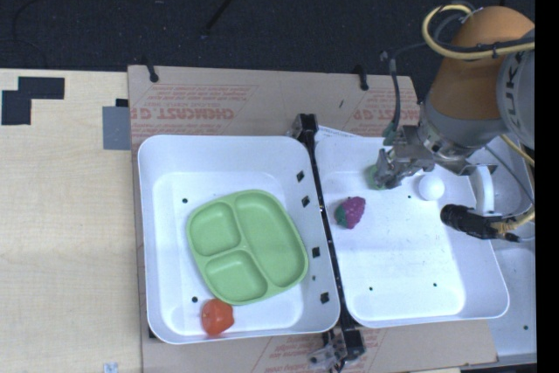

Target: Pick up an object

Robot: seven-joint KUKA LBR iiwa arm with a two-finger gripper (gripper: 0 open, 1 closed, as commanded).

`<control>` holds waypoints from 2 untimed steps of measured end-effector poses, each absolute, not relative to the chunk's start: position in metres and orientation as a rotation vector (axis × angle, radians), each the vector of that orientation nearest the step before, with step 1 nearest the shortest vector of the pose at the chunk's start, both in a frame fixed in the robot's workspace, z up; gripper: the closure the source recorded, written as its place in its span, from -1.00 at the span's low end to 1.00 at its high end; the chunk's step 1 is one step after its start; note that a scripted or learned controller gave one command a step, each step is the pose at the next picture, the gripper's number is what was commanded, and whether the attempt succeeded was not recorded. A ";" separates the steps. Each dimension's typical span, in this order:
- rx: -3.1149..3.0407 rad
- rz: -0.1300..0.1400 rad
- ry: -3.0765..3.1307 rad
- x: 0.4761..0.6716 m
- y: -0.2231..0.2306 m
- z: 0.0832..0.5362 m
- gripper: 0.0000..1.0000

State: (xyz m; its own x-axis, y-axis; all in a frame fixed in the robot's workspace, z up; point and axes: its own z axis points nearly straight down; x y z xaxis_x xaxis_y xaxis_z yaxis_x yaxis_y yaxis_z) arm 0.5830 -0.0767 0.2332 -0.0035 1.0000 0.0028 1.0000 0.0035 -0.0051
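Single fixed camera, mounted above the bench (61, 214), looking down at a slant. Far edge of the bench lies toward frame top, with dark floor beyond it. Both bins fit in frame: left bin (166, 162) near centre, right bin (419, 275) toward the right edge. Mid-range standoff. Arm (476, 83) enters from the right, over the right bin's far corner.
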 end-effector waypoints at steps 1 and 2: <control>-2.213 0.004 -2.221 0.560 -0.027 0.226 1.00; -2.214 0.004 -2.221 0.550 0.016 0.219 1.00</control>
